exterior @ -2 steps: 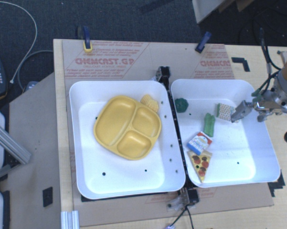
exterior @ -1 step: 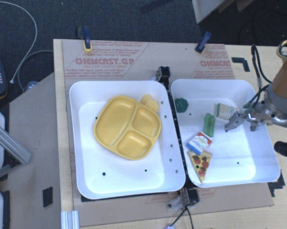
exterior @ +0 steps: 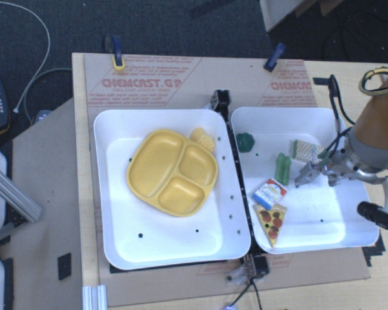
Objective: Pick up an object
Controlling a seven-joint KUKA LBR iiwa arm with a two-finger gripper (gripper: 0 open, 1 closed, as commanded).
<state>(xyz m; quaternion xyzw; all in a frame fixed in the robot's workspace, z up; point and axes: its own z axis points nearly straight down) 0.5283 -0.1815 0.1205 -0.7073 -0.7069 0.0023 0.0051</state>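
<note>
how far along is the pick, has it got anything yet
Nothing looks picked yet. The hand is low in the right bin, beside the green block, with nothing visible between its fingers. The pizza slice, snack packet and other items lie loose. Grasping and lifting remain.

two white bins (exterior: 116, 237) side by side on a brown bench (exterior: 181, 79)

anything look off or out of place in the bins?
Nothing spilled or damaged. Two small oddities: the pizza slice lies propped against the right bin's near-left wall, its tip at the rim, and a small yellow toy sits wedged beside the yellow divided plate in the left bin. The plate sits rotated.
</note>
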